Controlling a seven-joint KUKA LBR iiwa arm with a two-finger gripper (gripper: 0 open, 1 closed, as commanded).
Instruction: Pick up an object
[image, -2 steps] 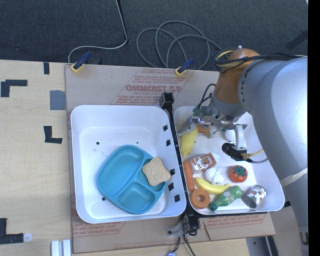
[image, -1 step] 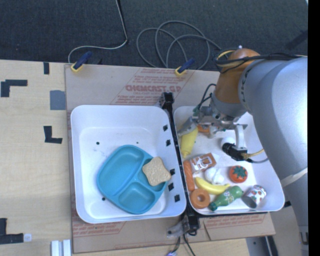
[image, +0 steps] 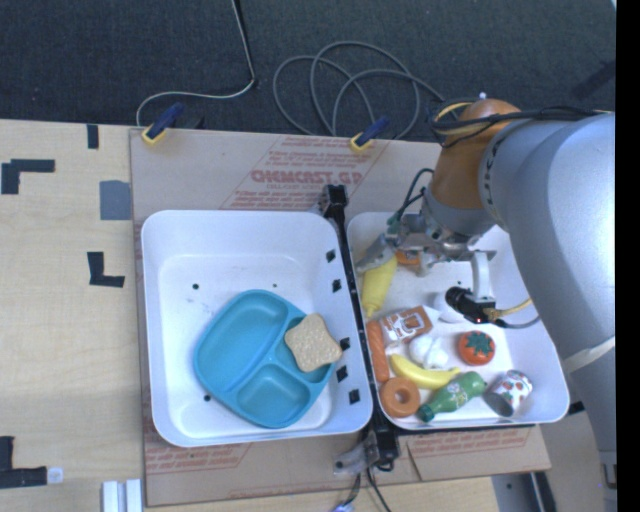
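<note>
Jaw state impossible to tell on gripper (image: 415, 250) above yellow toy corn (image: 376, 287): probably light, stiff, slippery plastic, best pinched mid-body.

One camera watches me from above the bench (image: 70, 300), fixed and tilted so it looks down at a slant. Both bins fall inside its frame: the left bin (image: 170, 250) and the right bin (image: 535, 345), side by side. The far edge of the bench and dark floor with cables (image: 340, 85) sit at the top. My arm (image: 560, 200) enters from the right, large and close to the lens.
</note>
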